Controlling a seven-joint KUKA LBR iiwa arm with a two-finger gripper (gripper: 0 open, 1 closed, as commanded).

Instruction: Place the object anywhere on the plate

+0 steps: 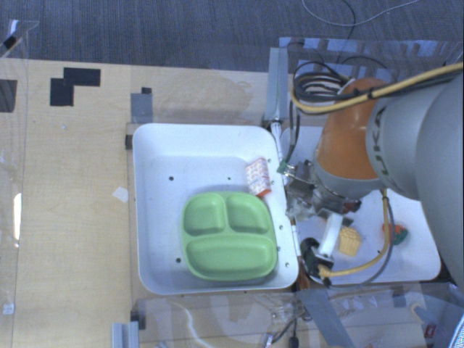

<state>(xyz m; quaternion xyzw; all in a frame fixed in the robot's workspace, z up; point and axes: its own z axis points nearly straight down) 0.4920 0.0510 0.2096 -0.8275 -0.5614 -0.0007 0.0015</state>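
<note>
A green plate [229, 235] with three compartments lies in the left white bin [156, 194], toward its front right. A small red-and-white packet [257, 177] rests at the plate's far right corner, partly over its rim. My gripper [296, 191] hangs below the orange band, over the wall between the two bins and just right of the packet. The wrist hides its lower end. From this view I cannot see whether the packet touches it.
In the right bin [413, 263] lie a yellow ridged block [349, 242] and a small orange-and-green piece [397, 232]. The grey arm [420, 143] covers most of that bin. A yellow cable [355, 268] loops under the wrist.
</note>
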